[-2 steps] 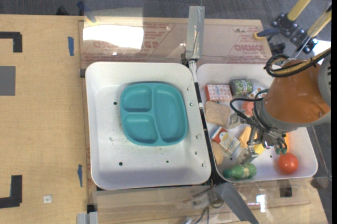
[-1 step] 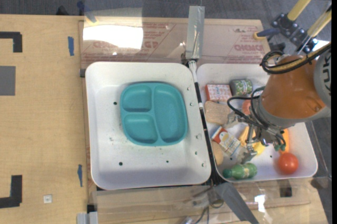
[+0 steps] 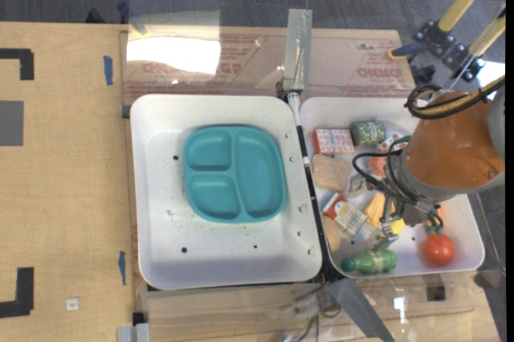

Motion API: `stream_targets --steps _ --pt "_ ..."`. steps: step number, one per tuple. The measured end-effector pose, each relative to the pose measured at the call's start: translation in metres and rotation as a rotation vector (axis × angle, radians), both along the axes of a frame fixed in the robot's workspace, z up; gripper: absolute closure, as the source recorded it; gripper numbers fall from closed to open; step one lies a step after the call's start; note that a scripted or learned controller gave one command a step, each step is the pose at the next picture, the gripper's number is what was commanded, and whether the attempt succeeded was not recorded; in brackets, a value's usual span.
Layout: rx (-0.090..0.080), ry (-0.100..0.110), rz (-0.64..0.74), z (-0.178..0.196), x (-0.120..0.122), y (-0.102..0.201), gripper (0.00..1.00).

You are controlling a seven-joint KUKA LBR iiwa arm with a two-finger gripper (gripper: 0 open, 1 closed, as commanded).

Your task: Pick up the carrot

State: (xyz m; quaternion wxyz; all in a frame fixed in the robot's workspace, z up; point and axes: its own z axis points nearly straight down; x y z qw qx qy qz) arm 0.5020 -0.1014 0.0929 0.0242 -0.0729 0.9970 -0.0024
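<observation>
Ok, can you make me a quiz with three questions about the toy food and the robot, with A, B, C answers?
1. Where is the teal tray?
A. In the left bin
B. In the right bin
C. On the floor

2. What colour is the tomato?
A. Blue
B. Red
C. White

3. Where is the robot's hand now?
A. Over the left bin
B. Above the cardboard
C. Down among the food in the right bin

Answers:
1. A: the tray lies flat in the middle of the left bin.
2. B: it is a round red thing near the right bin's front corner.
3. C: the hand sits low among the packets, beside the green vegetable.
</observation>
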Motion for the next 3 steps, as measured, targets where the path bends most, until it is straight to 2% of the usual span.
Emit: stream_targets --steps 1,2,3 --pt "-0.003 0.027 0.022 -0.0042 0.0084 0.0087 0.0" --pt "-0.013 0.017 0.408 -0.0031 0.0041 0.0108 0.0" --pt "-0.012 0.02 0.405 0.0056 0.0047 0.0105 1.0"
